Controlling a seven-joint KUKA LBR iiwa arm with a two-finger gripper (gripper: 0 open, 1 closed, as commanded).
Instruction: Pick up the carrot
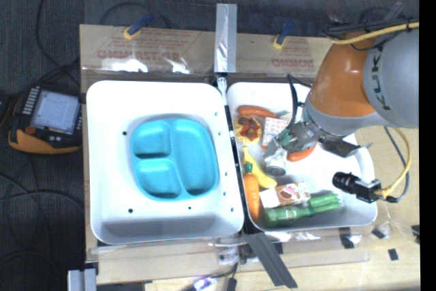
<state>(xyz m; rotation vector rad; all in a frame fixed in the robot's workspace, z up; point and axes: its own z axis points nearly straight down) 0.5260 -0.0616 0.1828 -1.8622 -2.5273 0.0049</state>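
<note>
Orange carrot, short, tapered, lies upright along right bin left wall; claw state unclear.

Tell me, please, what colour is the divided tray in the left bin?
Light blue tray, seen in the camera view.

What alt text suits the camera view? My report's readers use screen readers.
The grey arm's tool hangs low in the right bin, amid toy food; the carrot lies by that bin's left wall, apart from it. The left bin holds a blue divided tray.
</note>
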